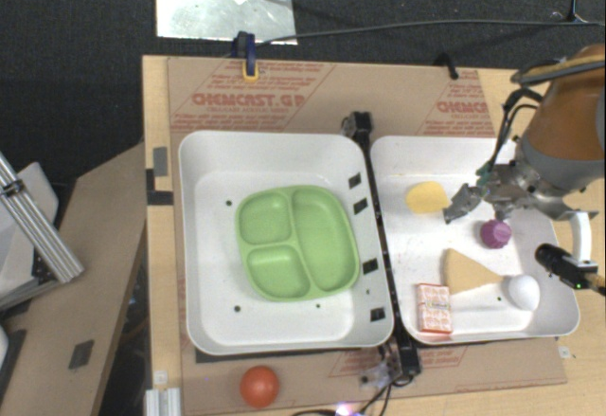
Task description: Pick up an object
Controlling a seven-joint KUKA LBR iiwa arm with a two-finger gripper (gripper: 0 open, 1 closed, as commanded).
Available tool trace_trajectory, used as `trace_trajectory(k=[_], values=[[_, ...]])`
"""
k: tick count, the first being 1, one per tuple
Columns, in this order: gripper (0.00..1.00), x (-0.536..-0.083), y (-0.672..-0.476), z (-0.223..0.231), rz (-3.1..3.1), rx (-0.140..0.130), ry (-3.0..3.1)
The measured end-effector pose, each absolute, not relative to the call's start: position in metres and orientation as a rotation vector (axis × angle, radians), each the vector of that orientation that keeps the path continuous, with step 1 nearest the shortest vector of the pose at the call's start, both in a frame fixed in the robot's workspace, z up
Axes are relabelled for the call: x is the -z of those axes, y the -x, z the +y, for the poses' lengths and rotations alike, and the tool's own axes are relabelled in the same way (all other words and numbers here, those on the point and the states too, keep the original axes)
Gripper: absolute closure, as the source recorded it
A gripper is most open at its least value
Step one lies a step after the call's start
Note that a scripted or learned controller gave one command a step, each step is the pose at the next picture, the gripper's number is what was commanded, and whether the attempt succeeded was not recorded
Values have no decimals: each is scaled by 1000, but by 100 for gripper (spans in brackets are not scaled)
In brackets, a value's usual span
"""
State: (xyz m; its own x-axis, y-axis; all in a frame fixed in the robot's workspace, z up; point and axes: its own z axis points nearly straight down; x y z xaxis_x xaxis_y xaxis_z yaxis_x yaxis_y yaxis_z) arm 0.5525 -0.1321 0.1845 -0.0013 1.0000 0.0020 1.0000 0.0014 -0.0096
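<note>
The right bin (407, 158) holds a yellow lump (427, 197), a small purple ball (495, 234), a tan wedge (467, 272), a white egg (520, 291) and a red-and-white box (434, 308). My gripper (481, 206) hangs over the middle of this bin, open, with nothing between its fingers. One finger (461, 206) points down toward the bin floor just right of the yellow lump. The purple ball lies just below and to the right of the gripper, apart from it.
The left bin (204, 215) carries a green divided plate (296, 242). An orange ball (259, 386) lies on the bench in front of the bins. A black divider with clips (371, 215) runs between the bins. A black cable fitting (561, 264) hangs off the arm near the egg.
</note>
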Motion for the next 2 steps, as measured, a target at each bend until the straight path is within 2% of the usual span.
trace_trajectory(k=[1,2], values=[[0,-190,-555,-132,-2226,1,2218],[0,-130,-553,-124,-2221,-2,2217]])
